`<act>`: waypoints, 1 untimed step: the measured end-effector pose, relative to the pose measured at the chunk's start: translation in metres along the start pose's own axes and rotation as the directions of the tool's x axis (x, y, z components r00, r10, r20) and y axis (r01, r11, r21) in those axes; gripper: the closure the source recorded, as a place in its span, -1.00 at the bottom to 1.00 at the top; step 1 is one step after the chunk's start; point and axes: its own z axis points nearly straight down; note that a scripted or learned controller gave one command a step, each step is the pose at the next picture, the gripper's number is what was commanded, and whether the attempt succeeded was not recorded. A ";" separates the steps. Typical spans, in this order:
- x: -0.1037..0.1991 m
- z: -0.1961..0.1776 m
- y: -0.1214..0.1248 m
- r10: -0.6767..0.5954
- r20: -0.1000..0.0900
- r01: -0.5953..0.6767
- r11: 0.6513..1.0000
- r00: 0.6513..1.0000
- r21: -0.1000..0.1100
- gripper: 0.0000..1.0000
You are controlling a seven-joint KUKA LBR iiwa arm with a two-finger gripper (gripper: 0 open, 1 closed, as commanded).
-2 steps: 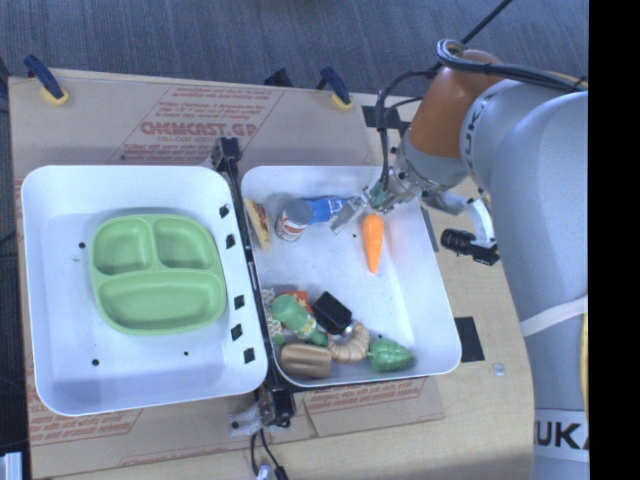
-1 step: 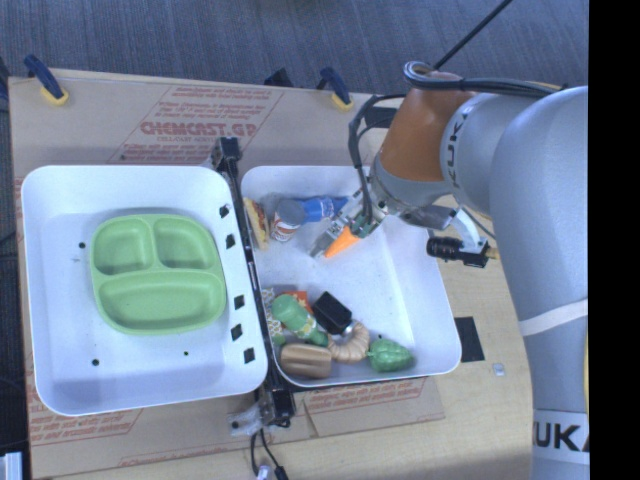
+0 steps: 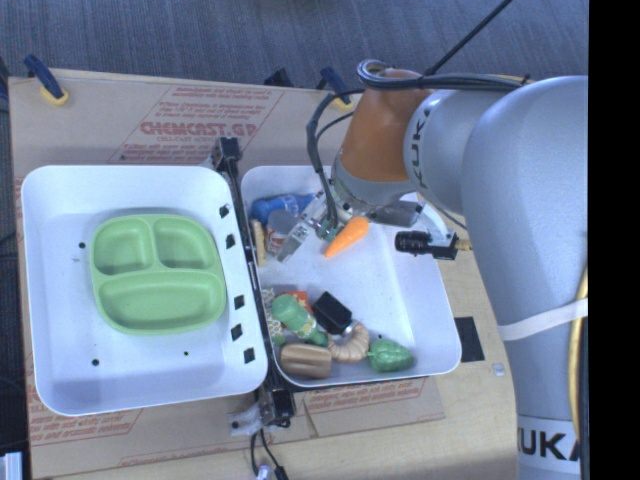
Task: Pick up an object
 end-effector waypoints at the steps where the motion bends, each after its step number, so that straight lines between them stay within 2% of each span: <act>1: 0.018 0.000 -0.028 -0.356 0.003 0.356 0.934 0.934 -0.002 -1.00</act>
